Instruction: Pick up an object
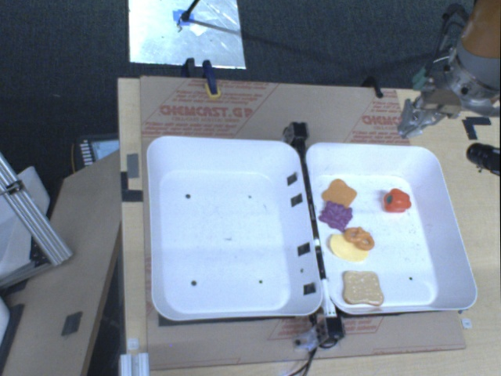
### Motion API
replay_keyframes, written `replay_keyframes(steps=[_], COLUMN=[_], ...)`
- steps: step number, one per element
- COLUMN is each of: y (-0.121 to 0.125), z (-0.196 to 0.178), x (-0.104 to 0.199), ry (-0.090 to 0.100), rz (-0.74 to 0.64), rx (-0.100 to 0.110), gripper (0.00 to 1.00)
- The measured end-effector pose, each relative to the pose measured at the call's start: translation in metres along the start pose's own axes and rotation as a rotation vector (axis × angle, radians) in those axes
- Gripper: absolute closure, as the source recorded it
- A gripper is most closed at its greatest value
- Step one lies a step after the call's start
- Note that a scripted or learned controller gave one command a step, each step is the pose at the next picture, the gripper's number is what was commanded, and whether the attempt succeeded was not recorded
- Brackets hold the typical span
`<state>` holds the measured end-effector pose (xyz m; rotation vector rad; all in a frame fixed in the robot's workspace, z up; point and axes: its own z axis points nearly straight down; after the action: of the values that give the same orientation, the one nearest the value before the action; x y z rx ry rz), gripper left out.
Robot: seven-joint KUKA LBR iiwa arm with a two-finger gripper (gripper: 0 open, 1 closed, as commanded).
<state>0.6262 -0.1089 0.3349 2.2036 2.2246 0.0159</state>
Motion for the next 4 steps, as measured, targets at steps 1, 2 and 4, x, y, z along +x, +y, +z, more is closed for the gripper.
replay_keyframes(steps=[1, 2, 4], y=[-0.025, -0.089, -0.135], z=[-0.054, -0.152, -0.188], x=[0.056, 0.042, 0.175], ry=[0.002, -0.001, 0.002], rz=[-0.001, 0.007, 0.0], rx=[0.006, 0.001, 0.009], gripper=[1.0, 1.0, 1.0])
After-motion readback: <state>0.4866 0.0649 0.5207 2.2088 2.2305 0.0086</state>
